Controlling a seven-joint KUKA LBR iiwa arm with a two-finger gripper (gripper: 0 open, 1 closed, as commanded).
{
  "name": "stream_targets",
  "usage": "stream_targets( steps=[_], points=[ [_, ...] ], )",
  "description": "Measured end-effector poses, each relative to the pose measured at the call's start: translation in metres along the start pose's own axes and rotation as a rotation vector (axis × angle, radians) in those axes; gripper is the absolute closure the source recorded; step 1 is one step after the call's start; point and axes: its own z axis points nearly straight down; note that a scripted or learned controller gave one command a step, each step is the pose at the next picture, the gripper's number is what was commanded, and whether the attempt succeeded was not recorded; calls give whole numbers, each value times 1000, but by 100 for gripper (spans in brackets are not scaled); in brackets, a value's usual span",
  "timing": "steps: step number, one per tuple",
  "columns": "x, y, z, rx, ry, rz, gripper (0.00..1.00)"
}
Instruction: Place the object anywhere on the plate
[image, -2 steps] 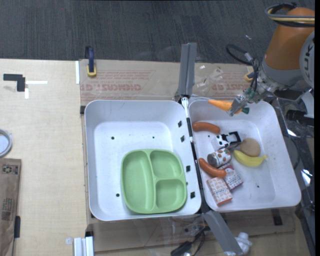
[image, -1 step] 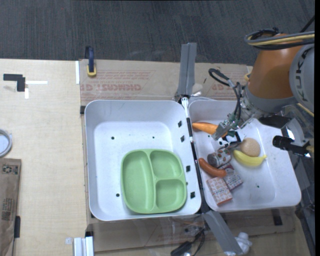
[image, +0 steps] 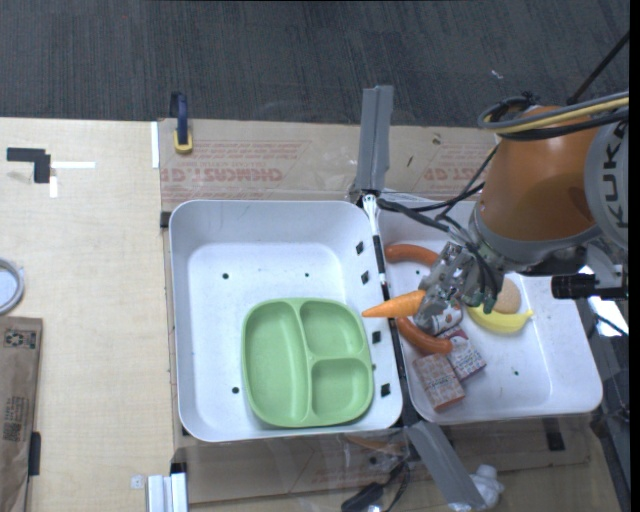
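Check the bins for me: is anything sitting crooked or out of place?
Yes: the carrot lies across the divider between the two bins, tip poking toward the green plate. The gripper is right over its thick end.

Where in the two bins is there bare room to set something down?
All three compartments of the green plate lie bare, as does the left bin floor behind it. The right bin is crowded near the gripper; its front right corner is free.

Just beside the end effector we see a banana (image: 503, 320), a sausage (image: 411, 253) beyond it, and what may be red snack packets (image: 447, 372) below it.
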Motion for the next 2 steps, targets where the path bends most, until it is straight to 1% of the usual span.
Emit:
stream_targets(
  steps=[1,2],
  points=[
    [61,98,1,1,0,18,100],
    [61,97,1,1,0,19,0]
  ],
)
